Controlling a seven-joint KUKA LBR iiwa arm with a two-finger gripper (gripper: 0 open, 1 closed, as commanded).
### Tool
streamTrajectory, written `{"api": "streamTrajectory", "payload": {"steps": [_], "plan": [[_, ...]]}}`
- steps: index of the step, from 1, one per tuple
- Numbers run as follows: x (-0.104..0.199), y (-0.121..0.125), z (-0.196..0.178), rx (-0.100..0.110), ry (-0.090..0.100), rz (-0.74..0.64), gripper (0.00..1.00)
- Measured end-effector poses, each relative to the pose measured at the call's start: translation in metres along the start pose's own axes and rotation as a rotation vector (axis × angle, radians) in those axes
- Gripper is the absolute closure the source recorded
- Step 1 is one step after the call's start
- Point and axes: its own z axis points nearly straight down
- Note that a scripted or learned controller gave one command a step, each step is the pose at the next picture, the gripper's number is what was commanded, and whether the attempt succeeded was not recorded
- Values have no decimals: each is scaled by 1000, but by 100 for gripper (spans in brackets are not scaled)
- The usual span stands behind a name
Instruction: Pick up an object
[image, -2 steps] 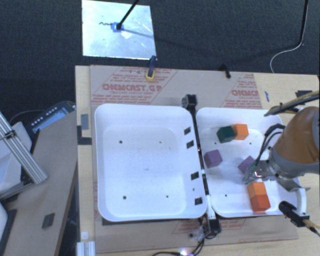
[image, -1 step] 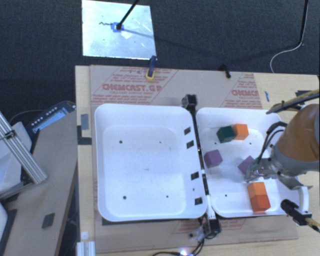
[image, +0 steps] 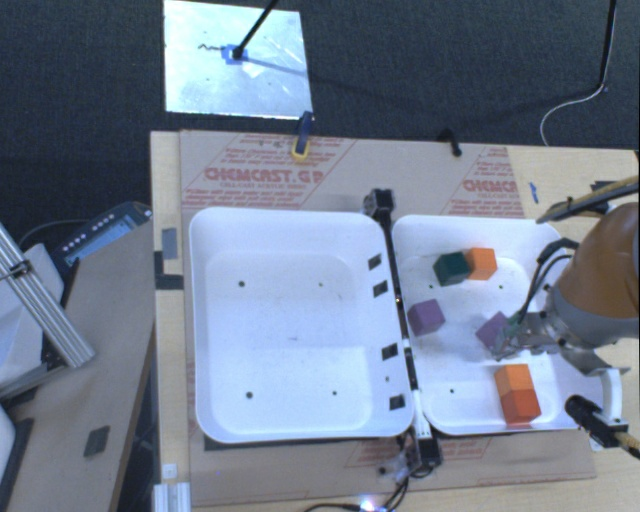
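The right bin (image: 455, 372) holds several blocks. A dark green cube (image: 452, 268) and a small orange cube (image: 482, 262) sit side by side near its far edge. One purple cube (image: 426, 316) lies towards the bin's left wall. A second purple cube (image: 491, 329) lies mid-right, and my gripper (image: 513, 338) is down right beside it, touching or nearly touching its right side. A taller orange block (image: 517, 393) stands near the front edge, just below the gripper. The arm's orange band (image: 610, 270) hides the bin's right rim.
The left bin (image: 290, 320) lies beside the right one, with a black-clipped divider (image: 395, 320) between them. A yellow-and-blue clamp (image: 301, 140) sits on the board behind the bins. A grey device (image: 100, 232) stands at the left.
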Motion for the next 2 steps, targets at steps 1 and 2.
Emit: {"api": "streamTrajectory", "payload": {"steps": [1, 2], "plan": [[0, 1, -10, -2, 0, 0, 100], [-16, 66, 18, 2, 0, -1, 100]]}}
